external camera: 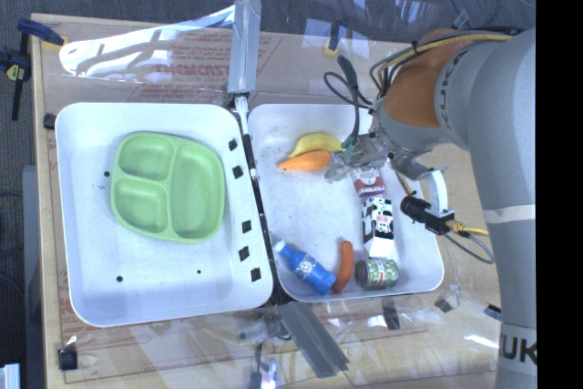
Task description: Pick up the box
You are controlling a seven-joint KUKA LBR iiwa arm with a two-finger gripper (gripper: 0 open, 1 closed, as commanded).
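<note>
Box [378, 227]: a slim white carton with black cow-like patches and a red top end, lying flat and lengthwise in the right bin [273, 187], near that bin's right wall. Just below its lower end lies a small green can [377, 272]; to the left of that are an orange-red sausage-shaped piece [344, 264] and a blue bottle [304, 268]. A banana [315, 143] and a carrot [305, 162] lie towards the bin's far side. The left bin [77, 223] holds a green divided plate [169, 186]. Both bins sit on a bench [137, 59] covered with clear sheeting, over dark carpet. The end effector [357, 158] hangs just above the box's red end, close beside the carrot; whether it is open or closed, I cannot tell.
</note>
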